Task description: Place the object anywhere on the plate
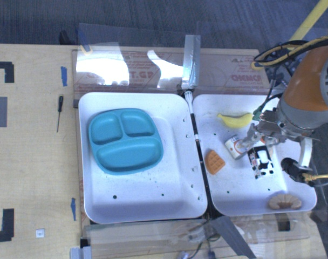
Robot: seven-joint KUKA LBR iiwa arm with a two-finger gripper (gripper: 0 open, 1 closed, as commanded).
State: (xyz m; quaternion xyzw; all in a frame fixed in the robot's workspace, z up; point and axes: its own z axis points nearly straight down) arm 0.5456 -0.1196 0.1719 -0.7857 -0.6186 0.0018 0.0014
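Hand (pixel 259 154) hanging low over right shallow white bin (pixel 229 196), finger state unclear; small white-and-orange packet (pixel 235 145) lying just left of it, yellow banana (pixel 235 120) beyond. Blue three-compartment plastic plate (pixel 125 140) sitting in left white bin (pixel 137 201)

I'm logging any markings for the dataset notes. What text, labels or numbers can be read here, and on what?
Red print on the cardboard sheet behind the bins: mirrored or upside down and under glare, too blurred to read.
Small white packet by the gripper: some red marking, too small to read.
Blue plate, banana, waffle piece: no text.
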